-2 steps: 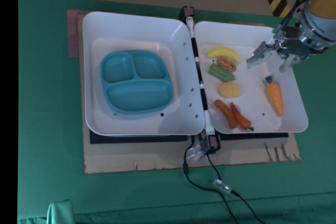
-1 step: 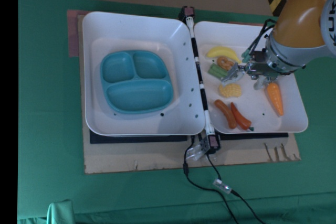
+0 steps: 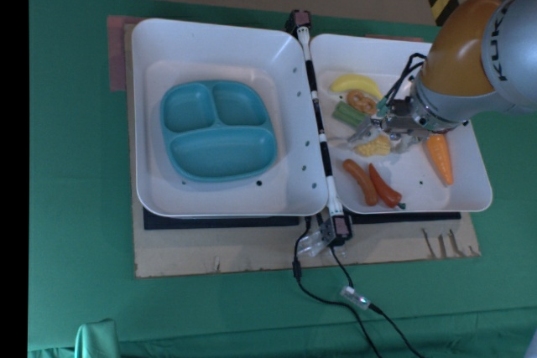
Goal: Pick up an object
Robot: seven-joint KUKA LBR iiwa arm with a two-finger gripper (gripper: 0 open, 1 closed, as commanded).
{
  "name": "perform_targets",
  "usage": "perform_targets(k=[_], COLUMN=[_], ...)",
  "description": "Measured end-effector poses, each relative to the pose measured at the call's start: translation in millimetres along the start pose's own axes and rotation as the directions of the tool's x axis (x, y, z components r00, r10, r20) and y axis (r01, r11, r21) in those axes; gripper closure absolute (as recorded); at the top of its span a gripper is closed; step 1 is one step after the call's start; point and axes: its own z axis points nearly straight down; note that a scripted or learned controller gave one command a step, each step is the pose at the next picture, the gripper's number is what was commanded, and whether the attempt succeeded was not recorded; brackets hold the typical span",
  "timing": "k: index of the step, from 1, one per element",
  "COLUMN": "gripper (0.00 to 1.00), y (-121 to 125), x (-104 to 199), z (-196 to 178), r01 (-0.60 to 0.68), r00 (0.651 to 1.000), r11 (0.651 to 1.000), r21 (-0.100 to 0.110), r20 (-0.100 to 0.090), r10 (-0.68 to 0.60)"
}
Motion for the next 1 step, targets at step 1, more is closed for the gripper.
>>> perform_targets(k=[1], gripper=[1.00], y=[1.4], x=[-1.3], z=[-12.2], r01=[-0.004], r00=[1.000], r11=[1.000], r21=[-0.007], r20=[0.002], r10=[0.004])
